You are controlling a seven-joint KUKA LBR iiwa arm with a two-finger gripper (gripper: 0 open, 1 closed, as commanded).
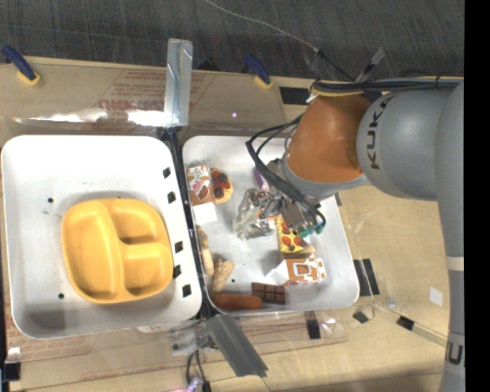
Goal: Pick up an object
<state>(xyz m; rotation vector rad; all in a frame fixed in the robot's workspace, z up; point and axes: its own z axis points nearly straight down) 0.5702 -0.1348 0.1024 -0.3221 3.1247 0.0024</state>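
Over the right bin (343, 288) we are looking down at the gripper (257, 211) hanging among small food items.

At the far left we are seeing the left bin (20, 219) holding a yellow tray (114, 247) that is lying flat in its middle. Moving right across the divider, we are finding a food card (208, 184) near the right bin's left wall, a bread stick (220, 274) and a sausage (238, 302) near its front corner, and a chocolate bar (269, 293) just beside the sausage. Further right a pizza card (290, 239) and a box (304, 271) are lying below the wrist. We are reading the gripper as a shiny metal cluster reaching in under the orange band (327, 141); we cannot tell whether it is spread or clamped, and we are seeing nothing clearly caught in it.
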